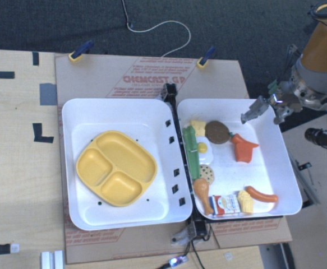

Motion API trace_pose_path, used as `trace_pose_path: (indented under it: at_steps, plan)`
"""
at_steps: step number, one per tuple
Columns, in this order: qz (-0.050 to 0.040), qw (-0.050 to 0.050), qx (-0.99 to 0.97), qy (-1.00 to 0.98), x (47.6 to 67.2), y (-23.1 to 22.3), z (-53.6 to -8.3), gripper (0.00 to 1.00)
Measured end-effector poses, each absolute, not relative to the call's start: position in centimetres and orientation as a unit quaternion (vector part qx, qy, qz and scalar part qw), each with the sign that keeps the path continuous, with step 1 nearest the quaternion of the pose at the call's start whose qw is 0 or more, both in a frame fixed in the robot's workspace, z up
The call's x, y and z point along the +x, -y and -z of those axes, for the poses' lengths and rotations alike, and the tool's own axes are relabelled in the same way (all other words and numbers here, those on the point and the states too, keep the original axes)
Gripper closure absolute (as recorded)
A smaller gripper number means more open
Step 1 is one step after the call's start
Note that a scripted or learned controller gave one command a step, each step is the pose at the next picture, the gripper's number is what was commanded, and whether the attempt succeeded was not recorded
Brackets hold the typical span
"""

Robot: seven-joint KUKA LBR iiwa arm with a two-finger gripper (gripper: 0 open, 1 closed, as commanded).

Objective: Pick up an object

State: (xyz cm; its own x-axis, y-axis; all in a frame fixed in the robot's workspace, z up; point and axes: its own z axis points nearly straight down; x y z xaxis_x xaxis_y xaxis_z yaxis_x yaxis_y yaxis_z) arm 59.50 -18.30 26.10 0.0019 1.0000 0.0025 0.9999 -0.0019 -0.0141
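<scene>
The gripper [266,109] is seen above the right bin's [275,150] upper corner (fingers spread, nothing grasped); a yellow plate [116,167] is placed in the left bin [73,122].

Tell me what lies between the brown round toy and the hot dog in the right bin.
In the camera view, an orange-red toy piece lies between the brown round toy and the hot dog; below it is bare white bin floor.

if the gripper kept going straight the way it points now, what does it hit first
Probably the round brown toy food: the grey two-finger gripper points left and down over the right white bin. Its height is unclear, so it could pass above.
</scene>
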Motion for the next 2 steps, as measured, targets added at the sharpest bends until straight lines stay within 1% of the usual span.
trace_pose_path:
  at_steps: [1,2]
  plan:
    - [-0.0006,0.000,-0.707,0.707,59.7,18.3,-26.9,0.00]
    - [-0.0020,0.002,-0.707,0.708,59.3,18.0,-20.5,0.00]
